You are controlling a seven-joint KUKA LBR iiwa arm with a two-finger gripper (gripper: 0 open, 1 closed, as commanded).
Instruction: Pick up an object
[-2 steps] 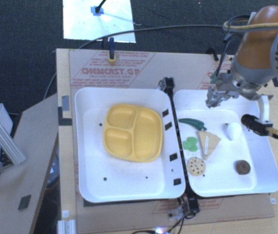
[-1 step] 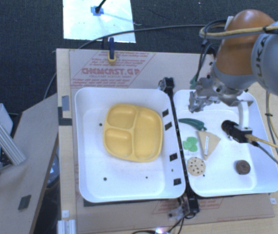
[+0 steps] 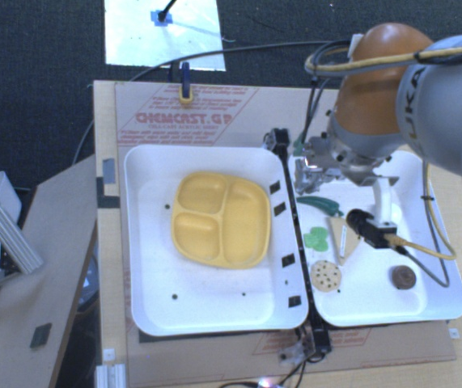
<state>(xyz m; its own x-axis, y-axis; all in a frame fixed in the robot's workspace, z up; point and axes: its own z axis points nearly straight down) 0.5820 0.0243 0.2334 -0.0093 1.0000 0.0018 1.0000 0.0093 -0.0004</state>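
Cookie [image 3: 325, 276] in the right bin [image 3: 445, 301], near the divider, looks light, stiff, brittle; pinch across its rim. Gripper [image 3: 308, 176] hovers well above it, and whether it's open I cannot tell

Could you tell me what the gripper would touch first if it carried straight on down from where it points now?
Probably the dark green piece lying on the right bin floor just below the gripper, though depth is hard to judge from this slanted view.
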